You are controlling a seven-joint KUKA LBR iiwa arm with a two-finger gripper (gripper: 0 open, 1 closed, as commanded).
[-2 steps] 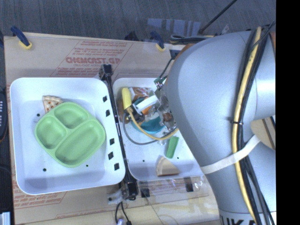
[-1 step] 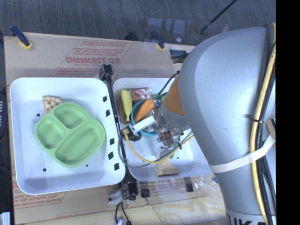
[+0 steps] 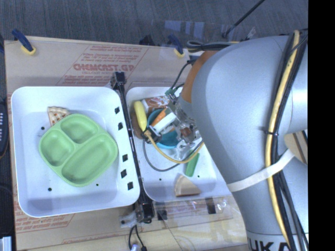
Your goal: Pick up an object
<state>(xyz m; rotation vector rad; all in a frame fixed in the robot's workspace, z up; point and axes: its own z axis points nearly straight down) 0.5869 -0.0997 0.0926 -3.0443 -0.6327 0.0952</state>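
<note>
White bins, two, side by side on the bench. Nearest in the right bin [image 3: 157, 195]: one tan wedge [image 3: 186, 186] at the front wall, one green stick [image 3: 192, 164] just behind it. Further back, a heap at mid-bin: one yellow banana [image 3: 140, 115], one blue bowl-like piece [image 3: 168, 138], a brown item behind them too jumbled to name. Count of that heap is uncertain.

Gripper [image 3: 180, 123] is down in the heap, among cabling and the blue piece. Pincer opening: cannot tell; whether anything is between the fingers, cannot tell either. Judgement: pick attempt is at the reach-in stage, nothing seen lifted clear, so grasp and lift remain.

Left bin [image 3: 21, 156]: one green divided plate [image 3: 78, 148], one cracker-like square [image 3: 56, 114] touching its far edge.
</note>
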